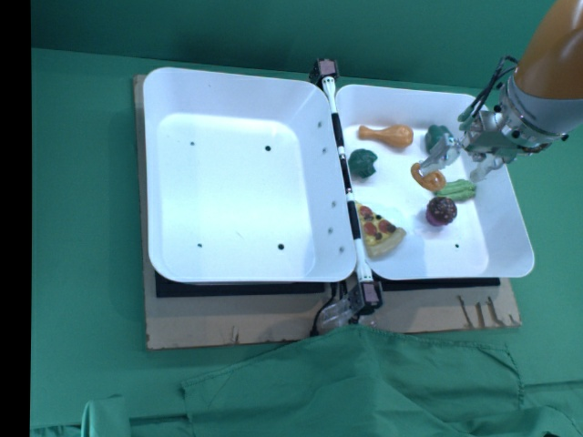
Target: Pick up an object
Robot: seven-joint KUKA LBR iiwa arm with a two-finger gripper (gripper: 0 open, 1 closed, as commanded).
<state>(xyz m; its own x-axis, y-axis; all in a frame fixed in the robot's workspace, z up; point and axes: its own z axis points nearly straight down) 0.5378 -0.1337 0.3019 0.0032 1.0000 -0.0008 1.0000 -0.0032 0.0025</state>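
I see the gripper point(460, 160) in the right bin point(510, 244), fingers spread wide and holding nothing, over the orange curl point(426, 179) and green pod point(457, 189). A purple berry point(442, 210) sits just below.

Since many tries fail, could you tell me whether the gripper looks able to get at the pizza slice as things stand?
Probably yes: the pizza slice lies apart from the other toys beside the divider, uncovered, and the gripper hovers in the same right bin.

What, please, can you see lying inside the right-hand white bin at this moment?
In the right bin: a drumstick, broccoli, a pizza slice, a dark red berry, an orange curved piece, a green pod. The gripper partly covers another green piece.
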